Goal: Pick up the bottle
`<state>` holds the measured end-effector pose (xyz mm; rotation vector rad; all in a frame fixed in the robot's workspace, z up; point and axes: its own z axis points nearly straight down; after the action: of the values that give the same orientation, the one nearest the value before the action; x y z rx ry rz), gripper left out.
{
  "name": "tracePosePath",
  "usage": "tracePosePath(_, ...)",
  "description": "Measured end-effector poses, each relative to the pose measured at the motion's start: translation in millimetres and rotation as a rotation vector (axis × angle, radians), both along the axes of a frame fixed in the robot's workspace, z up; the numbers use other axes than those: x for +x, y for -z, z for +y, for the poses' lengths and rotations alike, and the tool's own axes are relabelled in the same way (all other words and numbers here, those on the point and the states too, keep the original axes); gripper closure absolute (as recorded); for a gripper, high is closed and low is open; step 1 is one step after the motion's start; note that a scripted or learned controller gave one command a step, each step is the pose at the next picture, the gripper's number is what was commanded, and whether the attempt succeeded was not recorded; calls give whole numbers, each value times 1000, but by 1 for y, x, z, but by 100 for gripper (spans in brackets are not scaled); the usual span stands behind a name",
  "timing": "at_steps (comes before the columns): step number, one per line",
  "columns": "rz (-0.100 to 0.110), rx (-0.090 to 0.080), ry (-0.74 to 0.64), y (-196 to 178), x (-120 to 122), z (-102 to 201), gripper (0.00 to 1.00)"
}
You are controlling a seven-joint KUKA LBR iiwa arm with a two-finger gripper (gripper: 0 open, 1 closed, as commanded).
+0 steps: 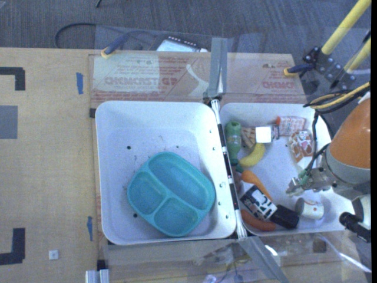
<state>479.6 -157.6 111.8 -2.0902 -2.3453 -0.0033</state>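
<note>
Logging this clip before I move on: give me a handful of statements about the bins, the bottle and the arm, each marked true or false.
1. The teal divided tray lies in the left bin. True.
2. The green bottle stands in the left bin. False: it lies in the right bin, against the wall nearest the left bin.
3. A banana lies beside the bottle. True.
4. The gripper is clamped on the bottle. False: it sits over the right bin's far side, apart from the bottle.
5. The right bin holds just one item. False: several are scattered in it.
</note>
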Motion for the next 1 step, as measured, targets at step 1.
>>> tracePosePath(1, 0, 0, 0, 0, 0, 0, 0)
